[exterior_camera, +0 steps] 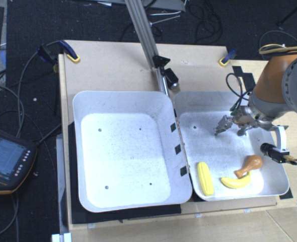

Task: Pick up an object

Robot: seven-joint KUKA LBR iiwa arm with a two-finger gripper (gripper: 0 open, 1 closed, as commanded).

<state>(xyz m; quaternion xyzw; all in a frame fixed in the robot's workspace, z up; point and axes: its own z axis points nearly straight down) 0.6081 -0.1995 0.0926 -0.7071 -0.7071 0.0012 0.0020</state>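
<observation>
The metal tool [228, 126] hangs spread and empty above the right bin's [209, 105] speckled floor, away from the ridged corn cob [205, 178] and curved banana [235, 182].

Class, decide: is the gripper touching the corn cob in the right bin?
Apart. The camera view shows bare white bin floor between the gripper and the corn cob, which lies nearer the bin's front edge.

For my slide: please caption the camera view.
Gripper over right bin; corn, banana, drumstick lie near.
</observation>
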